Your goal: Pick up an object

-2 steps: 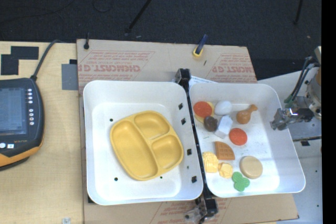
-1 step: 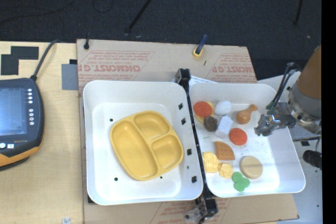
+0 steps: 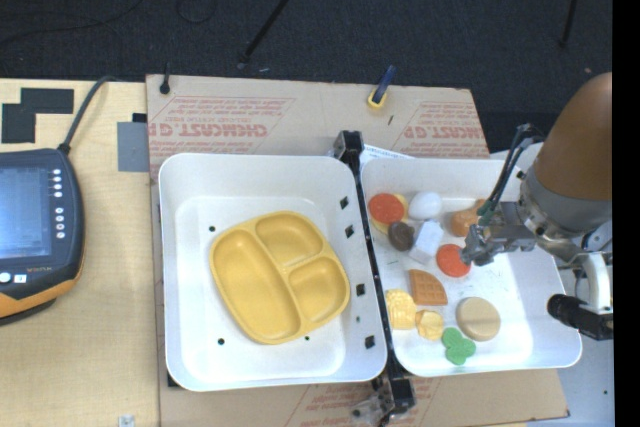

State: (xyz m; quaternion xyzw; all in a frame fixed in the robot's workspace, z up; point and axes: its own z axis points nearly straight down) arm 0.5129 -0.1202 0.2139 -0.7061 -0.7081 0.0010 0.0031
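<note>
I count two shallow white bins, the left bin [image 3: 180,215] holding one yellow three-compartment plastic tray [image 3: 279,273], the right bin [image 3: 540,340] scattered with about ten small toy foods, the gripper [image 3: 478,245] just beside one red round piece [image 3: 452,261], grip state unreadable.
</note>
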